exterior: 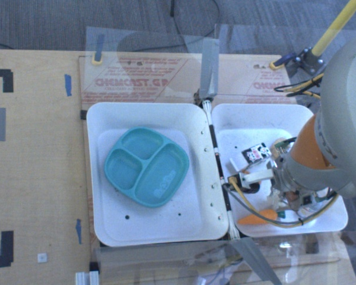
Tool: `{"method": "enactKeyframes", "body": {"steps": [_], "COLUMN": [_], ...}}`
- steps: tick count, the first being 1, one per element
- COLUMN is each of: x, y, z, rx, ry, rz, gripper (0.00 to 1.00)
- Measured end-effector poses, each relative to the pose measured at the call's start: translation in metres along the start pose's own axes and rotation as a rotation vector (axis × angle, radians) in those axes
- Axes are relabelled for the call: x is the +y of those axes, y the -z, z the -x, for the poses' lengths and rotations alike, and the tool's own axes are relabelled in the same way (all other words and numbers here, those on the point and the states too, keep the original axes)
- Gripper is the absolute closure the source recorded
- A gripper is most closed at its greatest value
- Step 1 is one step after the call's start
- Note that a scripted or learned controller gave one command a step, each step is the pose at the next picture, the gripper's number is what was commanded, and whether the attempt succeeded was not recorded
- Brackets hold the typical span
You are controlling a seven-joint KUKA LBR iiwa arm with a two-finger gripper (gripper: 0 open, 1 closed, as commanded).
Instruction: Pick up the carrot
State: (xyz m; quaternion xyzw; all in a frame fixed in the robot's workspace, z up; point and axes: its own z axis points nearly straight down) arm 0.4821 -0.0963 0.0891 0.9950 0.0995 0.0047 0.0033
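1. Arm (pixel 338 117) comes in from the right and is down inside the right bin (pixel 249 119).
2. Pincer (pixel 283 202) sits low in that bin, mostly hidden under the grey wrist and the orange band (pixel 313 150). Can't tell whether it's released or clenched.
3. Carrot (pixel 256 218) lies flat on the bin floor, just left of and slightly below the pincer, close to the bin's front wall. Its right end runs in under the wrist hardware, so contact can't be judged. Nothing shows it lifted or held.
4. Cable (pixel 249 205) loops off the wrist, runs left of the pincer and sweeps over the bin floor just above the carrot.
5. White bracket (pixel 252 174) sticks out up-left of the pincer. A small black-and-white tag (pixel 256 154) sits further up-left, above the bracket.
6. Left bin (pixel 107 120) is well left of the pincer, across the divider between the bins. A teal plate (pixel 146 167) with three compartments lies flat in it, roughly centred, well apart from the arm.
7. Both bins sit side by side on the table (pixel 35 159), far left of the pincer. Black tape marks and blue tape bits on its surface.
8. Yellow rod (pixel 338 21) and a cable bundle are up-right of the pincer, beyond the right bin's back corner.
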Motion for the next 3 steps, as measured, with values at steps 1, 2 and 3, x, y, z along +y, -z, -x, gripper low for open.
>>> {"method": "enactKeyframes", "body": {"steps": [1, 2, 3], "x": [-0.025, 0.001, -0.047], "y": [0.095, 0.000, 0.095], "z": [-0.003, 0.001, -0.007], "rx": [-0.012, -0.001, -0.012], "ry": [0.008, 0.216, 0.018], "rz": [-0.010, -0.012, -0.010], "gripper": [1.00, 1.00, 1.00]}}
